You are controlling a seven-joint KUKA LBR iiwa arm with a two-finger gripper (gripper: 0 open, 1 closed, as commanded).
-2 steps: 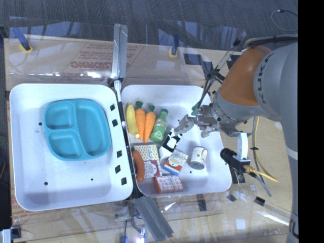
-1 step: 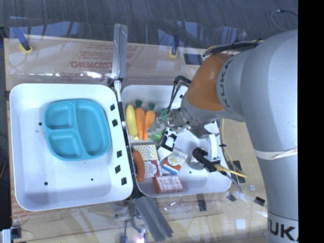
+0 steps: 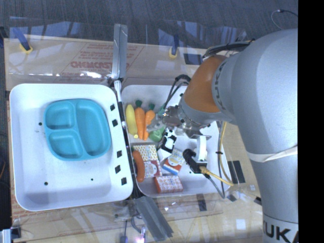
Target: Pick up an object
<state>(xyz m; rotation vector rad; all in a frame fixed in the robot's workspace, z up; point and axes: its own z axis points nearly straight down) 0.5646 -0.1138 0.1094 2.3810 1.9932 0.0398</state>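
Low in the right bin [image 3: 212, 184], the end effector [image 3: 169, 142] hangs among toy food [image 3: 144, 123]; its grip can't be told.

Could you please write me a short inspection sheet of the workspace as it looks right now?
Surface: two shallow white bins side by side, left bin and right bin, on a bench.
Job's things: toy food in the right bin: banana, two carrots, sausage, small boxes.
Clutter: blue divided plate lies in the left bin.
Grippers: gripper is low over the right bin, above the toys; whether it holds anything cannot be told.
Cables: black cables run along the wrist; a yellow-tipped cable trails at the right bin's edge.
Surroundings: clear sheeting with red print behind the bins.
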